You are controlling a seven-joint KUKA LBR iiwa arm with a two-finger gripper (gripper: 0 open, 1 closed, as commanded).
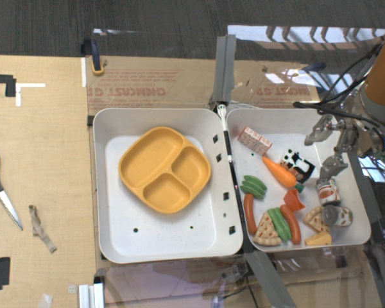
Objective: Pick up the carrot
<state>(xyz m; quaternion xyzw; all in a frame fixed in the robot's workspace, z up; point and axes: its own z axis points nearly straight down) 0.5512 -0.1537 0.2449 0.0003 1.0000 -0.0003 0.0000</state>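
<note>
A wooden bench (38,172) is carrying two white bins side by side, with scissors (0,188) lying at its left edge. The left bin (106,191) is holding a yellow tray (164,169). In the right bin (356,236), the carrot (279,172) is lying slantwise near the middle, between a small box (254,140) on its far side and green beans (253,186) on its near side. The gripper (326,147) is hanging over the bin's right part, fingers spread and grasping nothing, apart from the carrot.

Dark floor (147,11) beyond wooden bench (38,172)
</note>
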